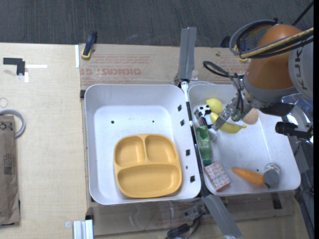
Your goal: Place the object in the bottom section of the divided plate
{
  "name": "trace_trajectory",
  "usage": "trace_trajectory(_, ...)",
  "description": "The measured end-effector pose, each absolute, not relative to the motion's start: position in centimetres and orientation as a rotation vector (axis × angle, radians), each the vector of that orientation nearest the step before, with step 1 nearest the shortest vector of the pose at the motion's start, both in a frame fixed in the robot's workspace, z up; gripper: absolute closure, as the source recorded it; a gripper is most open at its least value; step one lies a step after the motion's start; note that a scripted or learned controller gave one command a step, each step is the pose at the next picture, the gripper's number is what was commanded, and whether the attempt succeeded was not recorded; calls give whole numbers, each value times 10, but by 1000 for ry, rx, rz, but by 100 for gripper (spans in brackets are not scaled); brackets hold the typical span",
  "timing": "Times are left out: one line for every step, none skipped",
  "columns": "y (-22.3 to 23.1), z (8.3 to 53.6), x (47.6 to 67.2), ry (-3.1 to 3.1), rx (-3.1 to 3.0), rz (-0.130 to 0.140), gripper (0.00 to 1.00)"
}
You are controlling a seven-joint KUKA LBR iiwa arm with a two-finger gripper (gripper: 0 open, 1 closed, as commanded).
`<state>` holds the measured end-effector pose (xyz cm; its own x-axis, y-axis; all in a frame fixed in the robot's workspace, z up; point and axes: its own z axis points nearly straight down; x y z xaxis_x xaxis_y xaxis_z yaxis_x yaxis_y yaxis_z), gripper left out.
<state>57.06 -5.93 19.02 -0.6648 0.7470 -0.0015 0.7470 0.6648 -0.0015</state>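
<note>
Nearest the camera, along the lower edge of the right bin (pixel 286 183), lie a small pink and white box (pixel 217 176), an orange carrot (pixel 247 176) and a grey cylinder (pixel 271 174) that touches the carrot's thick end. Just left of them, in the left bin (pixel 94 133), sits the yellow divided plate (pixel 147 165), flat on the bin floor. Its wide bottom section (pixel 148 179) faces the near rim, and two smaller sections sit side by side behind it.

Further back in the right bin, a green packet (pixel 203 144) lies along the wall shared by the two bins. Behind it is a small black and white toy (pixel 202 112), beside a yellow lemon (pixel 214 104). A yellow banana (pixel 232 127) lies just right of these, and a pale tan, egg-like object (pixel 251 116) rests behind the banana.

My arm comes in from the right, its orange band (pixel 273 54) high over the far right corner of the bin. My tool (pixel 223 120) hangs low over the cluster, its tip pointing down and left at the banana and lemon. I cannot tell whether its fingers are apart or together, and I see nothing clearly between them.

On the counter (pixel 45 133) to the left lies a brown paper bag (pixel 9 168).
</note>
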Motion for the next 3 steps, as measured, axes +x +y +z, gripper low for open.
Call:
trace_trajectory(-102, 90, 541, 2947, 1090, -2, 100)
trace_trajectory(-26, 190, 534, 3072, 652, 0, 100)
trace_trajectory(14, 194, 544, 3137, 140, 1, 100)
